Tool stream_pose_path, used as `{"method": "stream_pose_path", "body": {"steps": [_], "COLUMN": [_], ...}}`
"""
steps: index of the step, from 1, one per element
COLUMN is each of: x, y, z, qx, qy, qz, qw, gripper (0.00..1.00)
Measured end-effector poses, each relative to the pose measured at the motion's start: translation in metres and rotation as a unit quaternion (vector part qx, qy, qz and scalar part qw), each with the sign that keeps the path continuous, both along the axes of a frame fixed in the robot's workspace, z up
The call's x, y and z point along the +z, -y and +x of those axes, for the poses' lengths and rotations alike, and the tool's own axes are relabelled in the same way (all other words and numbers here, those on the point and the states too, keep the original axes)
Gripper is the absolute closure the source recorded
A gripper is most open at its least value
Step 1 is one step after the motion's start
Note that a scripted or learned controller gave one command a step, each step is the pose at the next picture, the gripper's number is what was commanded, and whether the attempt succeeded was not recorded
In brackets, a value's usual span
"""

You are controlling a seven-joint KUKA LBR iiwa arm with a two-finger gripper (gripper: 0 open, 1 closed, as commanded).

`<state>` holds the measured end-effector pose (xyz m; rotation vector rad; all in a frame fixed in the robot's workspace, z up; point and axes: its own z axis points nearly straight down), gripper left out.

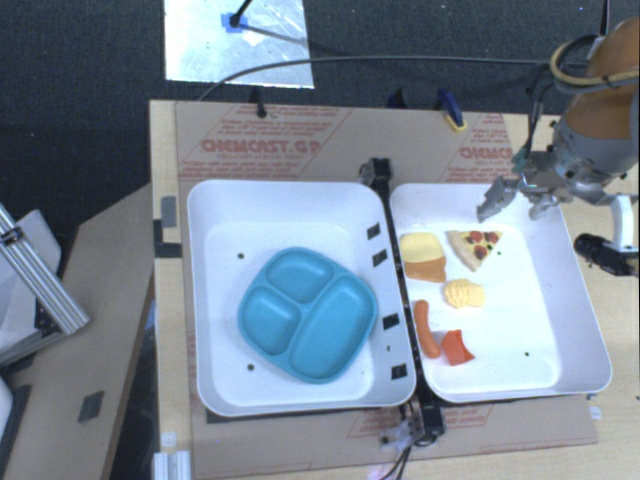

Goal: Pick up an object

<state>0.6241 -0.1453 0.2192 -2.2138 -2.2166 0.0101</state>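
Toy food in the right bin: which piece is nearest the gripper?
The pizza slice, just below-left of the gripper; the bread, the yellow piece, sausage and red piece lie farther.

from where i hang, the one thing i can read is the red printing on the brown cardboard sheet [300,138] that lies on the bench under both bins; behind the left bin it spells "chemcast gp" in large block capitals, with a line of smaller red print under it, too small for me to make out; behind the right bin the same red lettering repeats at a slant, partly cut off, so that i catch only "chemcast"; more red print shows along the sheet's front edge, unreadable.
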Motion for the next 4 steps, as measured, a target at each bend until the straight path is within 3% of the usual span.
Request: {"method": "stream_pose_path", "body": {"steps": [1,4], "x": [0.008,-0.137], "y": [0.000,0.001], "z": [0.003,-0.004], "qx": [0.001,0.000], "qy": [0.006,0.005], "qz": [-0.0009,-0.0007], "qw": [1.0000,1.0000], "gripper": [0.00,0.00]}}
